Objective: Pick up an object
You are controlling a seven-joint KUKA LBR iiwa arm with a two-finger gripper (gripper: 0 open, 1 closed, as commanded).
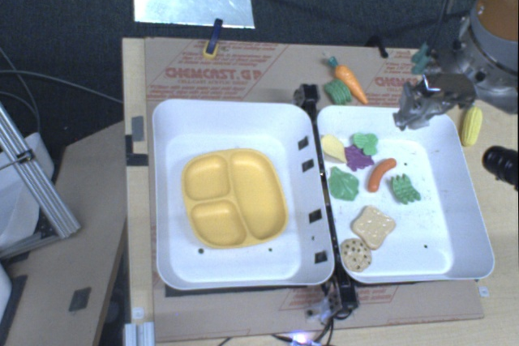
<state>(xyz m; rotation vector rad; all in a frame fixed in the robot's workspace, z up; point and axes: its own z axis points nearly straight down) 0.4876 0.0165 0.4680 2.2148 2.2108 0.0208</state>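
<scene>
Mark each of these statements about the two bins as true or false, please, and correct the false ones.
1. The yellow divided tray lies in the left bin. True.
2. The cookie touches the orange sausage. False: they are apart, and the toast slice lies between them.
3. The carrot lies outside the bins, on the cardboard. True.
4. The gripper is over the left bin. False: it is at the far edge of the right bin.
5. The corn cob is inside the right bin. False: it lies just outside its right rim.
</scene>
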